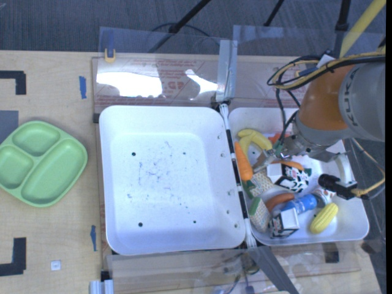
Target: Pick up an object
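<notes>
You are looking down on a wooden bench (61, 72) where two shallow white bins sit side by side. The left bin (165, 176) shows a bare floor with faint blue scribbles and a few dark dots. The right bin (355, 225) holds the clutter: a yellow banana (254, 141) at its 11 o'clock corner, an orange carrot (244, 162) lying along its 9 o'clock wall, a black-and-white cow-patterned toy (293, 179) near the middle, a blue bottle (301, 203) just below it, a yellow corn cob (324, 218) at 5 o'clock, and a small white-and-black box (283, 221) at 6 o'clock.

The grey arm (361, 103), orange band (324, 106) above its wrist, reaches in from 3 o'clock and hangs over the right bin's upper half. The gripper (274, 157) points toward 8 o'clock, its tip low among the objects between the banana and the cow toy. Whether the claw is spread or pressed together you cannot tell at this angle; nothing can be seen pinched in it. Yellow and black cables (300, 72) loop off the arm at 12 o'clock.

A green divided plate (40, 163) rests on the bench well apart, at 9 o'clock from the left bin. Clear plastic sheeting (159, 78) stands behind both bins.
</notes>
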Available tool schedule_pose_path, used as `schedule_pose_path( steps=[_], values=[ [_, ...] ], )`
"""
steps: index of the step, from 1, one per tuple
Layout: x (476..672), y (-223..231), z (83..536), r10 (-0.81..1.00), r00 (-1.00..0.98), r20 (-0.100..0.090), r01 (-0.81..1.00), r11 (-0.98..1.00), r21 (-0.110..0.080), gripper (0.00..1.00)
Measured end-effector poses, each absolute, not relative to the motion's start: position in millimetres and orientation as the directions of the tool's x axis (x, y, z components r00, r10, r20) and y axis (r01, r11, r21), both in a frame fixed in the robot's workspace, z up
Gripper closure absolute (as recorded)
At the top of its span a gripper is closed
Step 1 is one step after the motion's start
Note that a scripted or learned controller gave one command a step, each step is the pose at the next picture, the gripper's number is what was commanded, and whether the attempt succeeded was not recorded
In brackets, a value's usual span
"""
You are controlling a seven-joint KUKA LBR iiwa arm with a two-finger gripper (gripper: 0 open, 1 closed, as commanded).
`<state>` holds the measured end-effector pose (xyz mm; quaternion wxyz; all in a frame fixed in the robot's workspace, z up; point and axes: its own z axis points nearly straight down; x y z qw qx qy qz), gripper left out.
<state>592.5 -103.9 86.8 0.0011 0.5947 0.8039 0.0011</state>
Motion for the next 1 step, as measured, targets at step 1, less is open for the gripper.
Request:
schedule_pose_path(
  steps=[1],
  values=[
    [593.9,-104.4,98.1,0.957,-0.291,-0.002,0.957,0.291,0.007,1.0]
  ],
)
